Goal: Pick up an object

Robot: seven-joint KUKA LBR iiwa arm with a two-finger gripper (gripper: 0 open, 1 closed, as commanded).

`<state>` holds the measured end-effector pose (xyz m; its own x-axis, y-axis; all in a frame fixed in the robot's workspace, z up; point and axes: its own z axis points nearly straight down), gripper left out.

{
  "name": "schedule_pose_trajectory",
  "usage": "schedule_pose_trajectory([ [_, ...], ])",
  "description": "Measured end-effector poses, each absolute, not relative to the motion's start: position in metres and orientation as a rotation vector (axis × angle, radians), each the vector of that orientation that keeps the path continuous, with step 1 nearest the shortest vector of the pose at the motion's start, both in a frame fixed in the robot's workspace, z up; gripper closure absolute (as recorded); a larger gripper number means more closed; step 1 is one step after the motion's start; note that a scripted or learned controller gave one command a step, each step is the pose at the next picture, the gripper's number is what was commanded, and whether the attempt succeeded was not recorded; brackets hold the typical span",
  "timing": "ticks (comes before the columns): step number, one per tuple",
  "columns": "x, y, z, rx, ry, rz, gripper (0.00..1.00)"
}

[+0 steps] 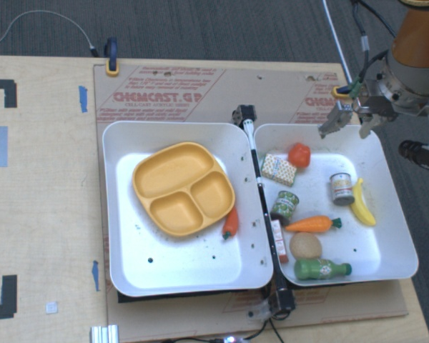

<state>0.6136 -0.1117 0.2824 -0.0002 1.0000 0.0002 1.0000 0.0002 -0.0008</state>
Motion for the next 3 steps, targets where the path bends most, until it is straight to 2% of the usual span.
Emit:
schedule_pose_trajectory([
  [1, 0.650, -0.123, 0.125, -2.220, -2.220, 0.003, 0.00],
  [2, 0.608, -0.095, 0.091, -2.231, -2.229, -0.014, 0.00],
  [3, 0.610, -0.094, 0.103, -2.235, -2.232, -0.022, 1.00],
])
